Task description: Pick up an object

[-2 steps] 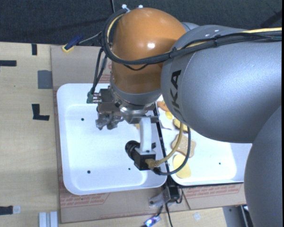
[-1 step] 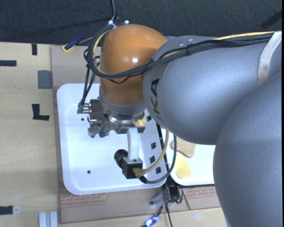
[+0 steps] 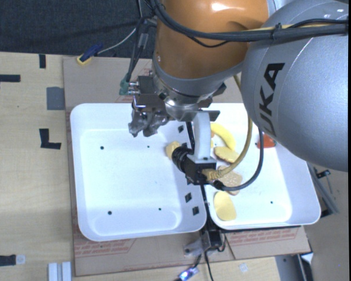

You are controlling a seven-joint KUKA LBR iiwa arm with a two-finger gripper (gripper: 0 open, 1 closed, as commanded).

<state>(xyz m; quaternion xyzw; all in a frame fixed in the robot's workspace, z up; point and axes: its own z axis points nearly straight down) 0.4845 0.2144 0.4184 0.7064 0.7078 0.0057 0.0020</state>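
Pincer (image 3: 144,123): hangs over the far part of the left bin (image 3: 123,215), close to its back rim. The dark metal tip is too cluttered for me to tell whether it is wide or narrow. I see nothing gripped in it, and only bare white bin floor below it.

Nearest candidate: a small yellow lump (image 3: 172,150), just to the pincer's right, near the line where the two bins meet. The wrist fittings cover the divide, so I cannot tell which bin it lies in.

Right bin (image 3: 281,209):
- curved yellow piece (image 3: 223,135) toward the back
- tan round piece (image 3: 225,154) just in front of it
- brown disc (image 3: 233,180) nearer the front
- pale yellow oval (image 3: 224,206) close to the front rim
- red thing (image 3: 268,140) off to the right, mostly hidden by the arm

Step, as I judge it: the approach. No grasp has been made, and the pincer is not over any object.

Next move, my guess: shift right toward the small yellow lump or on to the pile in the right bin, centre over one piece, then descend. The pieces look small and low, so the descent must go nearly to the floor.

Arm (image 3: 304,81): reaches in from the right with the wrist pointing steeply down. The orange band (image 3: 205,22) is directly above the pincer, and the grey link overhangs much of the right bin.
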